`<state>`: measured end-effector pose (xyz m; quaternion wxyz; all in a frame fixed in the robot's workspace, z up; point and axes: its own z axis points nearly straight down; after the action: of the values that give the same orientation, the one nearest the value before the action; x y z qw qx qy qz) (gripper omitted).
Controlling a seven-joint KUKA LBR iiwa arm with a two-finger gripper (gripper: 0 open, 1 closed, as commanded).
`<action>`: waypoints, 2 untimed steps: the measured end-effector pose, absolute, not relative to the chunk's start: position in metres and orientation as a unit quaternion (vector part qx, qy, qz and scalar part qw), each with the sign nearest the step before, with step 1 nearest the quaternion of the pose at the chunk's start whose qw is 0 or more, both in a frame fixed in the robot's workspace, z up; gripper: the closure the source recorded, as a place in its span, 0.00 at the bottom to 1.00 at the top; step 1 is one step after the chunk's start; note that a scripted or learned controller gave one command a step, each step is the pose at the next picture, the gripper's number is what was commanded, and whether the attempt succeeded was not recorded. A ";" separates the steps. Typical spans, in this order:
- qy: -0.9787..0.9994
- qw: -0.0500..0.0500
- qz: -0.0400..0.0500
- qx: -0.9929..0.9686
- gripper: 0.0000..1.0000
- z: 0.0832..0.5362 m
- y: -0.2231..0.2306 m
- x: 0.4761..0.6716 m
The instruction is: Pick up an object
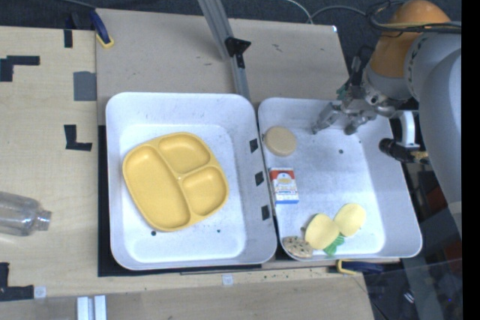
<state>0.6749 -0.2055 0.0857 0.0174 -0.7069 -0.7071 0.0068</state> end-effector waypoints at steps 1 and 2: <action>-0.707 0.017 0.007 -0.707 0.00 0.086 -0.205 0.675; -0.707 0.017 0.007 -0.707 0.00 0.086 -0.206 0.675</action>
<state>0.6748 -0.2055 0.0856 0.0173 -0.7068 -0.7072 0.0069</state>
